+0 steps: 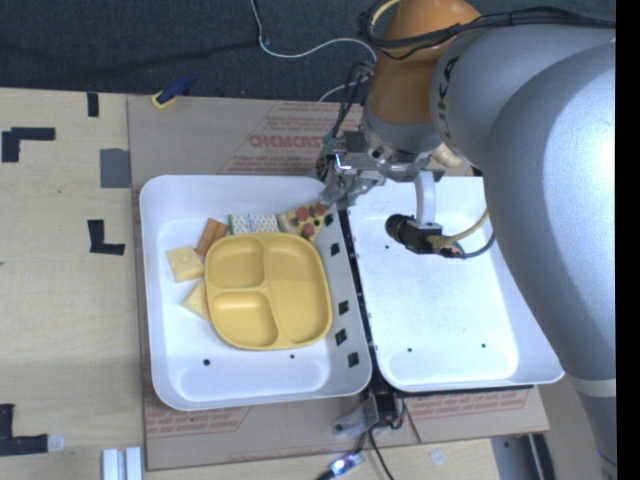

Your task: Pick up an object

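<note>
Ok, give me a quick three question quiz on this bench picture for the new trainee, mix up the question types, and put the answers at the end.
1. True or false: the yellow plate lies in the right bin.
2. Multiple choice: the gripper hangs over A) the near edge of the right bin, B) the far right corner of the left bin, C) the bare bench left of both bins.
3. Fill in: the plate has ___ compartments.

Key: 1 false, it lies in the left bin. 2 B. 3 three.
</note>
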Robot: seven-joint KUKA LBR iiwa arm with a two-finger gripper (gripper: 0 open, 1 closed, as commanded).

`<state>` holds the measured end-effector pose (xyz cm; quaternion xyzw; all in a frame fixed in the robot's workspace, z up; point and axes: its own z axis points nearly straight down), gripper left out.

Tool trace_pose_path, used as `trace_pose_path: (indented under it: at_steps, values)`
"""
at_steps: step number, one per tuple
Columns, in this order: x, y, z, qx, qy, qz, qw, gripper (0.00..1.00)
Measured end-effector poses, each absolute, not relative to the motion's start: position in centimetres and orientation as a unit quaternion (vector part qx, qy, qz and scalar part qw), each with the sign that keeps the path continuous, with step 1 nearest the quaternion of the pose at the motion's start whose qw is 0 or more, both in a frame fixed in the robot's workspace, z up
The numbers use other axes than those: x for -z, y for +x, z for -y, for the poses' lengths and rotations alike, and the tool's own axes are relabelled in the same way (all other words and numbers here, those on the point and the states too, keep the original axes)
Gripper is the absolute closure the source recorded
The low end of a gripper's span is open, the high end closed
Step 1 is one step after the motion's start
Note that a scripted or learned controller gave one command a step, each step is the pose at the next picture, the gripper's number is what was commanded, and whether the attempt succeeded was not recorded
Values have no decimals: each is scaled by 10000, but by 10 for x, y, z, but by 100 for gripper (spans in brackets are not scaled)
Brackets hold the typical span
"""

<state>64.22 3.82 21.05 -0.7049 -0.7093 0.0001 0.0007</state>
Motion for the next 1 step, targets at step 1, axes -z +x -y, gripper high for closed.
trace_pose_path:
  at_steps: [1]
  values:
    - [-235, 649, -78, 8, -7051, 7091, 2, 100]
